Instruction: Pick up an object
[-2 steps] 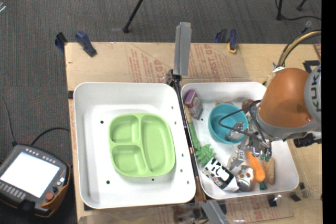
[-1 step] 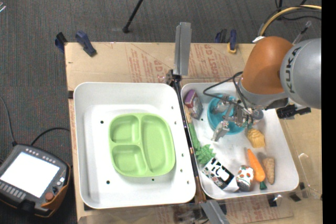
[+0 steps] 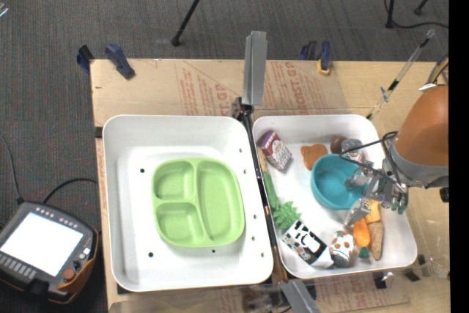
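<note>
My gripper (image 3: 364,196) hangs low over the right bin (image 3: 293,128), at the near right edge of the blue bowl (image 3: 335,183); whether my jaws are spread or pressed together I cannot tell, since the wrist hardware blurs them. Nothing is visibly pinched.

Candidates, all in the right bin. The blue bowl sits right of the bin's centre, upright: I judge it rigid, light plastic, smooth and likely slippery, best taken across its thin rim, one finger inside and one outside. Just near of my gripper lie an orange carrot-like toy (image 3: 362,232) and a tan bread-like piece (image 3: 376,240), side by side; both look like hard, light toy food, narrow enough to clamp across the short axis at mid-length. Further left along the near wall: a small round white toy (image 3: 341,248), a black-and-white carton (image 3: 303,242) lying tilted, and a green leafy toy (image 3: 284,214) against the left wall. At the far side, a purple packet (image 3: 275,150) and a brown flat piece (image 3: 314,155). The carton's flat faces should suit parallel fingers.

The left bin (image 3: 117,157) holds a green divided tray (image 3: 198,201), well apart from my reach now.
</note>
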Robot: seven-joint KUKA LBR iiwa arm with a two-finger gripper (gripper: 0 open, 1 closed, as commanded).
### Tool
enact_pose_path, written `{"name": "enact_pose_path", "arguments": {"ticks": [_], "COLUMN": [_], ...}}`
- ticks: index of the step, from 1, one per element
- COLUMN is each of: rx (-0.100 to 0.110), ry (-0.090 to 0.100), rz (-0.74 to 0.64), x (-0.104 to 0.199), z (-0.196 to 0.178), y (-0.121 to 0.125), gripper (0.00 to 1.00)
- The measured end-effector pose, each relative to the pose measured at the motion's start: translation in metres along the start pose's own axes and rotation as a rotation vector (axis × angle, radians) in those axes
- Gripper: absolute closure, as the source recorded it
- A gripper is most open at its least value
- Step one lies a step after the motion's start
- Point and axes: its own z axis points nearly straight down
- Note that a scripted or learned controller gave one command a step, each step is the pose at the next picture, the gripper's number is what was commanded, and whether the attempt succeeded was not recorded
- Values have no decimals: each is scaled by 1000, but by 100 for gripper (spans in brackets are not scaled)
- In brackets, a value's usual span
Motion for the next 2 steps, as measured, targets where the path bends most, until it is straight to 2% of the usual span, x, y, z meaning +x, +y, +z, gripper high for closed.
{"name": "enact_pose_path", "arguments": {"ticks": [1, 2], "rx": [-4, -5], "ry": [0, -10], "rz": [46, 115], "x": [-7, 38], "z": [0, -2], "y": [13, 11], "gripper": [0, 0]}}
